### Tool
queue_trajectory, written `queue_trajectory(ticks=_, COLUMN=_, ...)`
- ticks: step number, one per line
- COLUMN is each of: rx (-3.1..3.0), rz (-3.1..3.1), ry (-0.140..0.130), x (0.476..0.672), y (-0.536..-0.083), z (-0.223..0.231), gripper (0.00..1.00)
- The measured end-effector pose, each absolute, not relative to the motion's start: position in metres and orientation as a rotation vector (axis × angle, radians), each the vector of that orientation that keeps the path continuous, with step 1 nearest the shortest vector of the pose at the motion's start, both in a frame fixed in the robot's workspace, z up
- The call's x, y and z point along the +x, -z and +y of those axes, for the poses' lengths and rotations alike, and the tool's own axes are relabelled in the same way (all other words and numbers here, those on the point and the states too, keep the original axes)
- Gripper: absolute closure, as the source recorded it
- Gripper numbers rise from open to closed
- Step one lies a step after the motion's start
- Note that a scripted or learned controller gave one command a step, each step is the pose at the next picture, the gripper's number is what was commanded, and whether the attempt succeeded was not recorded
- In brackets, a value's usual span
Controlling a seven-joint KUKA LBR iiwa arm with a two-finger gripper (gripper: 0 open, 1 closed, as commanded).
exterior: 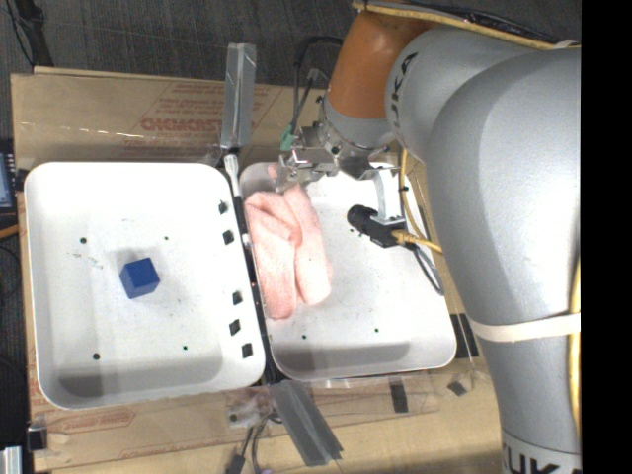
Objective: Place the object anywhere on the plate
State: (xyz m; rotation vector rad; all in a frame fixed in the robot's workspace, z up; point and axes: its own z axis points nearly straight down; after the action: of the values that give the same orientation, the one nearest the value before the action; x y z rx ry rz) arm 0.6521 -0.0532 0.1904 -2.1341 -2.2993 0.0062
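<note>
Right bin (395, 304): pink cloth (286, 250) hugs inner edge, gripper (294, 171) at far end.

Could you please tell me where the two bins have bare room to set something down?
The left bin is bare all round the blue cube. The right bin is free between the pink cloth and its near wall, and right of the cloth. Its far-left corner is crowded: the gripper hangs over the cloth there.

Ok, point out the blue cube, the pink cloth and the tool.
blue cube (140, 276): camera view, its top face.
pink cloth (286, 250): camera view, middle of its folds.
tool (299, 168): camera view, its tip by the cloth's far end.
</note>
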Motion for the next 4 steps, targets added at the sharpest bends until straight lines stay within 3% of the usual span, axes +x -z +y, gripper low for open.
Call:
queue_trajectory(ticks=1, rx=-2.124, rz=-2.309, ry=-0.005, x=0.653, y=-0.23, z=-0.052, gripper=1.0)
queue_trajectory(ticks=4, rx=-0.422, rz=-3.109, ry=-0.003, x=0.571, y=-0.222, z=0.078, gripper=1.0)
